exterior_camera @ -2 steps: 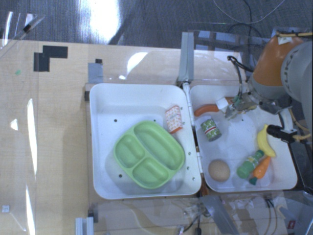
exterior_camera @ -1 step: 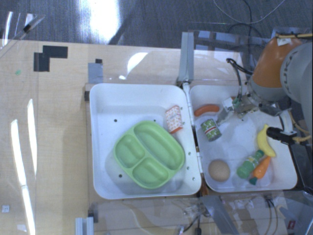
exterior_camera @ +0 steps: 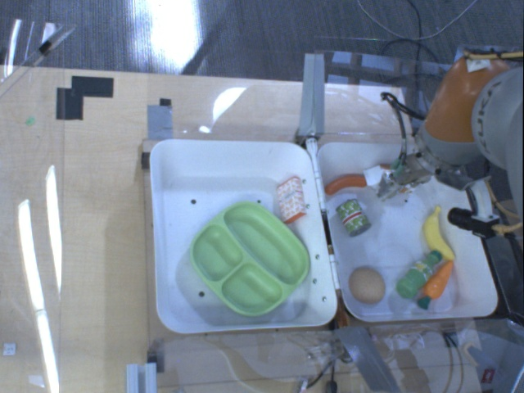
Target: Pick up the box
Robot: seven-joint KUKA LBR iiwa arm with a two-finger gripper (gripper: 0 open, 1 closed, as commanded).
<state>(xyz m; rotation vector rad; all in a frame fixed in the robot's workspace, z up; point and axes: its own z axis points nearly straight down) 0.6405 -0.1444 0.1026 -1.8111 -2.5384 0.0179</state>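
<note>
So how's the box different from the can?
The box is flat, white and orange, leaning at the left bin's right wall. The can is round with a green label and lies on its side in the right bin. Both are small and apart from the gripper.

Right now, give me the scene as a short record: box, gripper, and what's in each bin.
box: small, red and white, in the left bin, near its right wall, beside the green tray
gripper: over the right bin, at its back, apart from the box
left bin: box, green tray
right bin: sausage, can, egg, banana, green bottle, carrot
task: box not yet picked up
</note>
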